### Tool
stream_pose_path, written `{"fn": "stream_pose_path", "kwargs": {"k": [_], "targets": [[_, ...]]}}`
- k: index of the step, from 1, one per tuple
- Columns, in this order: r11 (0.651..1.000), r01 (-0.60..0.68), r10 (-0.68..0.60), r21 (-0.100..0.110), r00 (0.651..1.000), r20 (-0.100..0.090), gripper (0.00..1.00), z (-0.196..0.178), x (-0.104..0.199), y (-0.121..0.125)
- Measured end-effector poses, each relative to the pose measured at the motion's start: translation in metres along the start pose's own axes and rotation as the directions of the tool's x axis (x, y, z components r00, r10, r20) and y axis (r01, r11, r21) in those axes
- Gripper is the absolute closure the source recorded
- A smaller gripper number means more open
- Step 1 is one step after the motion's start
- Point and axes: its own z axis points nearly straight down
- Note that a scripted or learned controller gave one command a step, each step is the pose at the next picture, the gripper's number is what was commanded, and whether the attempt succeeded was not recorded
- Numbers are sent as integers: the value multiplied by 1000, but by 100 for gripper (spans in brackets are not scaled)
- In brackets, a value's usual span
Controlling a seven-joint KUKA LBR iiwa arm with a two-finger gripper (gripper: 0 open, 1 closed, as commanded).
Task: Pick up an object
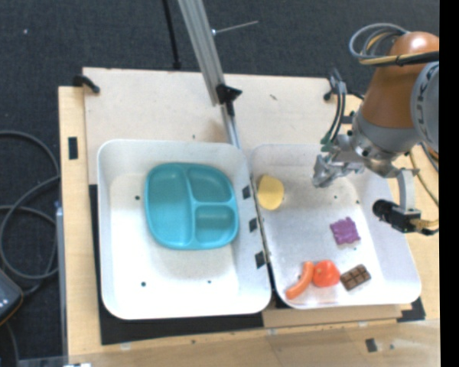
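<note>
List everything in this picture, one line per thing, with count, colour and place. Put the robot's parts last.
left bin: 1, white, left half of the bench
right bin: 1, white, right half of the bench, beside the left bin
divided plate: 1, teal, three compartments, lying in the left bin
yellow object: 1, yellow, rounded, upper left of the right bin
purple object: 1, purple, middle right of the right bin
orange object: 1, orange, near the front of the right bin
brown block: 1, brown, just right of the orange object
metal post: 1, silver, slanting up from behind the bins
arm: 1, grey with orange band, reaching in from the right
gripper: 1, grey, over the upper part of the right bin, nothing seen between its fingers
</note>
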Motion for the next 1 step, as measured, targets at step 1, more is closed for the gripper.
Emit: {"fn": "stream_pose_path", "kwargs": {"k": [1], "targets": [[1000, 0, 0, 3, 1000, 0, 100, -29, -2, 1]]}}
